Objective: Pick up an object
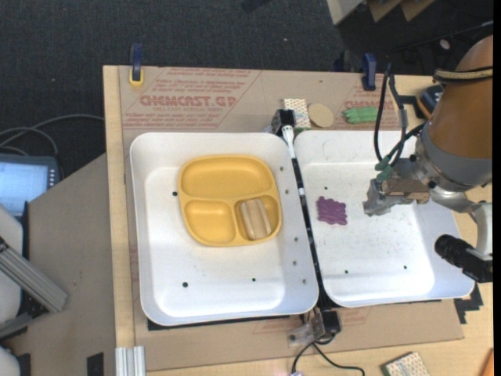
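Brown desk [196,100] on dark carpet [63,22]; gripper [377,202] near purple object [331,211], its grasp state indiscernible.

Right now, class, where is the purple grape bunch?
The purple grape bunch lies on the floor of the right bin, near its left wall, just left of the end effector.

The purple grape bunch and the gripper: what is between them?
In the camera view, just bare white floor of the right bin lies between the purple grape-bunch toy and the gripper, which hovers to its right.
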Robot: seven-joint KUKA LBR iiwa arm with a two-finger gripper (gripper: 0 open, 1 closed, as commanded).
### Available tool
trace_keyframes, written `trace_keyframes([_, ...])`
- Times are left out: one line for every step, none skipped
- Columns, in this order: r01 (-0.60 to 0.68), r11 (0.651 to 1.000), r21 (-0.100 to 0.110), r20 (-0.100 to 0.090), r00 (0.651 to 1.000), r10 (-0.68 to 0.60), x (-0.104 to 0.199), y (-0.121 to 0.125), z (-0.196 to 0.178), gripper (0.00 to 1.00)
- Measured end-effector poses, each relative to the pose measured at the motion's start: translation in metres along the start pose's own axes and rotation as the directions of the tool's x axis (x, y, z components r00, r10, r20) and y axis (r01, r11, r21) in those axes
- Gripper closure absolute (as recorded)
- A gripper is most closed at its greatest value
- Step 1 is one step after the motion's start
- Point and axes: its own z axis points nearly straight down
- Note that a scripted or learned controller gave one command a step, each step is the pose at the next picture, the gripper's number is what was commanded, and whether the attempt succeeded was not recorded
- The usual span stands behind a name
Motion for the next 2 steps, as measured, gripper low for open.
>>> trace_keyframes([-0.009,1.000,-0.010,0.005,1.000,0.009,-0.032,0.000,-0.022,1.00])
trace_keyframes([-0.003,1.000,-0.010,0.003,1.000,0.003,-0.014,0.001,-0.027,1.00])
